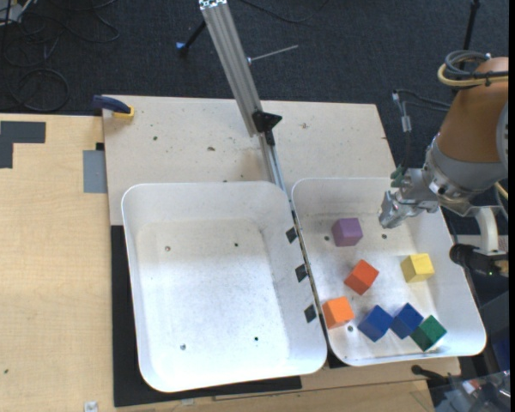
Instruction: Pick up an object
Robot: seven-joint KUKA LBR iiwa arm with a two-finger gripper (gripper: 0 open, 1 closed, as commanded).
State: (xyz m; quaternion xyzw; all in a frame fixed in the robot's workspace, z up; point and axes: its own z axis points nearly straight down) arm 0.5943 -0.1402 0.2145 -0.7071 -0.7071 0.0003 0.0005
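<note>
Across the bench we see the left bin [206, 290] beside the right bin [463, 333], which holds a purple cube [348, 231], red cube [361, 276], orange cube [337, 312], two blue cubes [375, 323] [406, 319], a green cube [430, 331] and a yellow cube [417, 267]. Our gripper [393, 214] hangs right of the purple cube, apart from it; we cannot tell its jaw state.

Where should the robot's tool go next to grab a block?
Probably a little toward the purple block and then down. The tool hangs over the right bin just right of that block, nearer to it than to the others, and the block stands alone with room around it.
</note>
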